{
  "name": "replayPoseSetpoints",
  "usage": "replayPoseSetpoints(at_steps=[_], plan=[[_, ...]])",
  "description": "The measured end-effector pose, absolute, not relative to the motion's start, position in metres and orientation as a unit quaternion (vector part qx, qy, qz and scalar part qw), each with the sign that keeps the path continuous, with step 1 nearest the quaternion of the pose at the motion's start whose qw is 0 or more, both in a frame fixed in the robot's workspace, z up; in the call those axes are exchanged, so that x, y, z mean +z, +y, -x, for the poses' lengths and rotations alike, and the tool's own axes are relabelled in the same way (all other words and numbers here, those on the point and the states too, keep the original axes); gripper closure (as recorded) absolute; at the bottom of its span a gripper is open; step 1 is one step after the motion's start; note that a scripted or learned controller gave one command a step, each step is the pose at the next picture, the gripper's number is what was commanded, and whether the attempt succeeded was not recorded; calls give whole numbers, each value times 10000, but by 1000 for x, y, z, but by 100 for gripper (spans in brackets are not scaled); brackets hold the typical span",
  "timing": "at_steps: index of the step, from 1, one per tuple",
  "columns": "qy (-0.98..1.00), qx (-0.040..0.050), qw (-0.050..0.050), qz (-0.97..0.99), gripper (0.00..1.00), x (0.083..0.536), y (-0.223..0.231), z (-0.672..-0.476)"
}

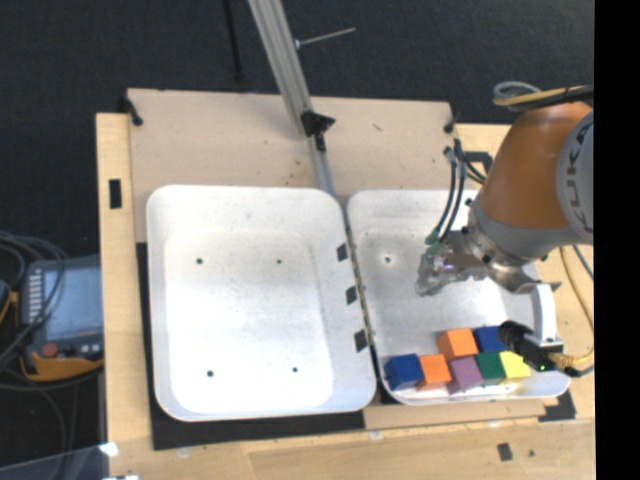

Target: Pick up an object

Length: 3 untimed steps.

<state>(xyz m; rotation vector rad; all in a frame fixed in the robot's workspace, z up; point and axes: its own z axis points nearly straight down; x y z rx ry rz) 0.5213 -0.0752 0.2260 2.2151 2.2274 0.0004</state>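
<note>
I see a slanted aluminium rail [285, 58] crossing the tabletop [230, 138] toward the seam between the bins. Left of the tabletop, a handheld control pendant [62, 318] lies among dark cables [15, 258].

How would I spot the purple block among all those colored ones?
Look in the right-hand white bin, at the cluster of blocks along its near edge. In the front row, the purple block sits between an orange block and a green block. It is the only purple one.
</note>
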Motion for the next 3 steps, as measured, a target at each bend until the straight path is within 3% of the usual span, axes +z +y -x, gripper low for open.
replayPoseSetpoints(at_steps=[3], plan=[[7101, 5, -8, -7041, 100, 241, 92, -491]])
